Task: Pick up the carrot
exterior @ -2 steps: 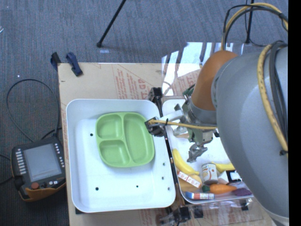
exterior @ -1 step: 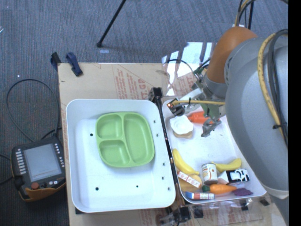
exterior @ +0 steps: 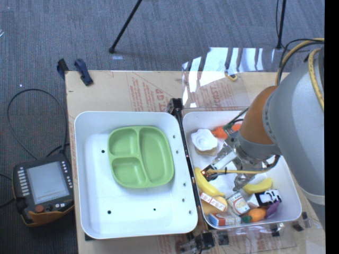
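The bench (exterior: 132, 89) is brown and fills the middle of the frame. The big grey arm (exterior: 302, 115) comes in from the right side, with an orange band (exterior: 254, 121) near its wrist. Two white bins sit side by side on the bench. The left bin (exterior: 90, 194) holds a green plate (exterior: 141, 156) with three parts. The right bin (exterior: 294, 194) is full of toy food.

The end effector (exterior: 225, 165) hangs low over the middle of the right bin. I cannot tell how far open it is, and nothing can be seen in its grip.

A yellow banana (exterior: 205, 184) lies just left of the end effector. A white round thing (exterior: 204, 141) sits in the upper left part of that bin. A second yellow piece (exterior: 258, 186) lies to the lower right.

The carrot (exterior: 256, 214) is the small orange thing near the bottom edge of the right bin, beside a purple piece (exterior: 273, 209). It is apart from the end effector. Another orange thing (exterior: 221, 133) sits near the top of the bin.

A grey hand controller (exterior: 45, 187) lies on the floor at the lower left.
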